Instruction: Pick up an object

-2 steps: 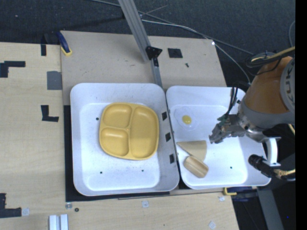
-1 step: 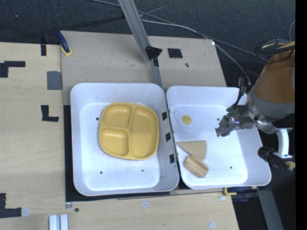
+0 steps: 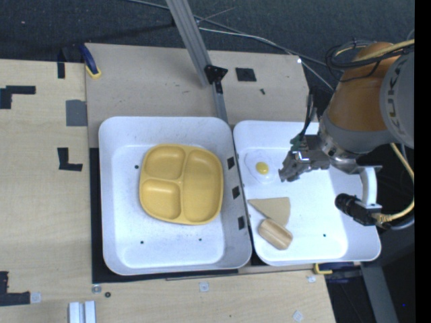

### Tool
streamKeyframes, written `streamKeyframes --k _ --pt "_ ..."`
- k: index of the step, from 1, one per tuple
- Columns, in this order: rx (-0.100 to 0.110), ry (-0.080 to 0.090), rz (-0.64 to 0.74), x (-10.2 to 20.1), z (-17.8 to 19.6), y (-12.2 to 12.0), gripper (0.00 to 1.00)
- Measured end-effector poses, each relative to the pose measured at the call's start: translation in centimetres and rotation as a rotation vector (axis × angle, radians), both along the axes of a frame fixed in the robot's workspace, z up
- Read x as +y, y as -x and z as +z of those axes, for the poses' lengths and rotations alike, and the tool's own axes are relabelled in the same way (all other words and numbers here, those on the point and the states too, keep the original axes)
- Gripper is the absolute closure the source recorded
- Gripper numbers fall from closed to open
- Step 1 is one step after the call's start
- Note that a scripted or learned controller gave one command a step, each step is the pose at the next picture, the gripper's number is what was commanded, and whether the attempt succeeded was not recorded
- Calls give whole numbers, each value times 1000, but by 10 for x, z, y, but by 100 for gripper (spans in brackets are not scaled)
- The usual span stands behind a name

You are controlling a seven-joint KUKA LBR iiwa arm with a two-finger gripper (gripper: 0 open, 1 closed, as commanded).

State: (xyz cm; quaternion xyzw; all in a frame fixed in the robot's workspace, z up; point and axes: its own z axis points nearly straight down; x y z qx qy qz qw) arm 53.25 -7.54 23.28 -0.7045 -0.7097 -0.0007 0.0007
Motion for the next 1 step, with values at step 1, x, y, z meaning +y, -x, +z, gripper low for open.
streamKeyframes --k 1 --pt "2 1 -1 50 -14 -16 100"
